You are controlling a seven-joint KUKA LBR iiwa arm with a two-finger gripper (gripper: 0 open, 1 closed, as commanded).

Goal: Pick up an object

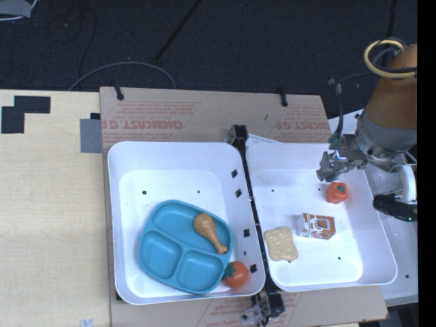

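Seen from above at a slant: gripper [330, 169] hovering over the right bin [381, 264], just up and left of a small orange-red tomato-like toy [336, 193], near it but apparently not touching. Impossible to tell how far open; nothing visible between the fingers. Likely the nearest thing to pick, lying toward the bin's right wall. Round, glossy, small, with a darker cap on top; probably light, stiff plastic, smooth enough to roll or squirt out of a pinch. Best taken across the widest middle, straight down, centred. Lower in the same bin, a brown-and-white printed packet [318, 225] lying flat, and beside it a pale tan toast-shaped piece [281, 244], both thin and harder to get under. In the left bin [122, 176], a blue divided plate [163, 257] bearing a tan drumstick [211, 231], with a red tomato [236, 275] touching the plate's lower right edge.
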